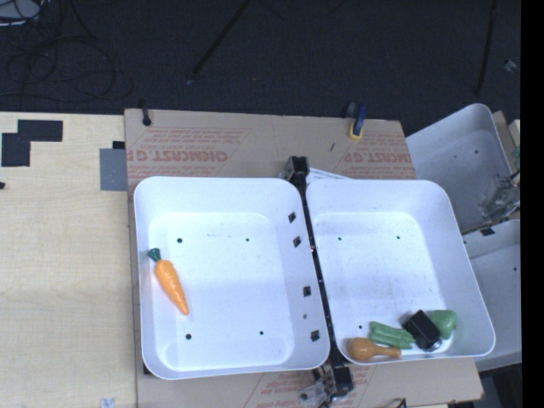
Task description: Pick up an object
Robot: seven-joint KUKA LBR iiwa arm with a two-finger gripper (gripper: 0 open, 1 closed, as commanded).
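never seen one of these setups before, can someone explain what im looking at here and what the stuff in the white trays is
This is a single camera fixed above a workbench, looking down at a slant. Two shallow white bins sit side by side on a cardboard sheet. The left bin holds a toy carrot near its left wall. The right bin has a small pile in its near right corner: a green vegetable, a black block, a green piece behind it, and a tan pear-shaped item. A robot arm is meant to reach in from the right and pick something up. Every item lies loose in the bins.

The left bin [221, 195] has wide free floor; only a carrot [171, 286] lies near its left wall.
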